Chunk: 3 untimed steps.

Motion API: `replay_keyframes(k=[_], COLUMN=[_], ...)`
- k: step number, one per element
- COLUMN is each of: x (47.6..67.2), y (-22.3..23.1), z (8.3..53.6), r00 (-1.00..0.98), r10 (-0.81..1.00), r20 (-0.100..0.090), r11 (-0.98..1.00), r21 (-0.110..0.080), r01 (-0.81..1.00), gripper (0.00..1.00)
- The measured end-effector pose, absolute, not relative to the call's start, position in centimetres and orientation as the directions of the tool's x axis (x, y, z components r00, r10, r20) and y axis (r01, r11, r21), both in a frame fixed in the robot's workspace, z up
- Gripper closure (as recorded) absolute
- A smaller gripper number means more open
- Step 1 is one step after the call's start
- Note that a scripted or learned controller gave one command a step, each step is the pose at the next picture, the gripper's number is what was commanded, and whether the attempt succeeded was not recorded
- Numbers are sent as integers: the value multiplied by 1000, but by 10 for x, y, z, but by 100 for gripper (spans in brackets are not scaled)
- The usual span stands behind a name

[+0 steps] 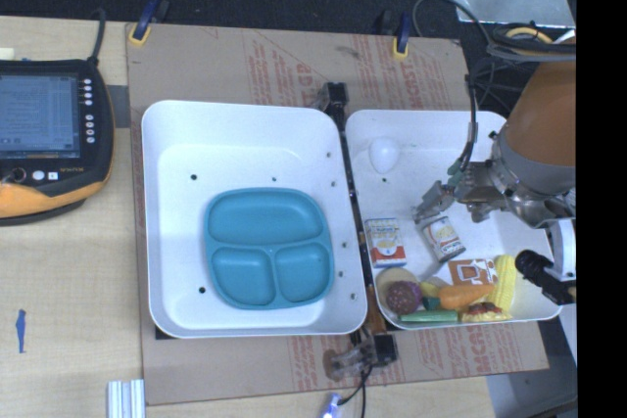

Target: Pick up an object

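The right bin point(421, 127) holds several small items. A white egg-shaped piece point(383, 154) lies near its back left. A small red and white box point(385, 242) rests by the left wall, with a small can point(444, 237) to its right. Along the front lie a dark red round piece point(403, 294), an orange carrot point(460, 295), a small carton point(474, 270), a yellow corn cob point(506, 278) and a green piece point(429, 316). My gripper point(437, 200) hangs over the middle of this bin, just behind the can; I see nothing held in it.
The left bin point(167, 142) holds a blue divided plate point(267, 245). A tablet-like controller point(47, 134) sits on the bench at far left. Clamps and a cable stand at the bins' back edge, and the arm's grey and orange body point(539, 132) fills the right side.
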<state>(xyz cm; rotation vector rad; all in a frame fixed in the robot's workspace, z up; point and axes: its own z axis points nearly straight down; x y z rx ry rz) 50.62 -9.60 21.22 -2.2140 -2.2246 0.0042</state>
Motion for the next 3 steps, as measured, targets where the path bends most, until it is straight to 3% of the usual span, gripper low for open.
replay_keyframes(k=[2, 3], x=[548, 548], y=[-155, -156], z=[91, 102], r00=[-5, -8], r10=[1000, 1000], r20=[1, -1], r11=[5, 8], r21=[-7, -8], r01=[1000, 1000], gripper=[0, 100])
